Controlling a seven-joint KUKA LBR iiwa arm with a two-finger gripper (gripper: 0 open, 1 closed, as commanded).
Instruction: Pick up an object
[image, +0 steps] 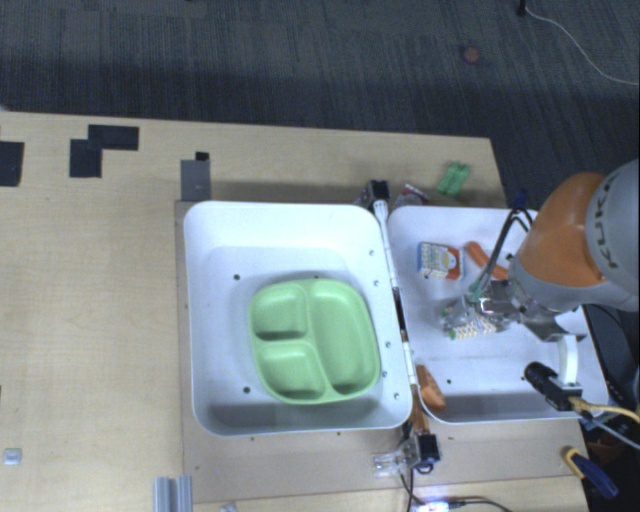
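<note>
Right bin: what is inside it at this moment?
The right bin holds a small carton, an orange piece and a speckled item by the gripper. The arm covers its right part.

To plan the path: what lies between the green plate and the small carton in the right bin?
In the camera view, the bins' adjoining white rims separate plate and carton.

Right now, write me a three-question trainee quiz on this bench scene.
1. True or false: the green tray lies in the left bin.
2. How many compartments does the tray have?
3. The small carton sits in which part of the right bin: A) far part, B) near part?

Key: 1 true; 2 three; 3 A.
</note>
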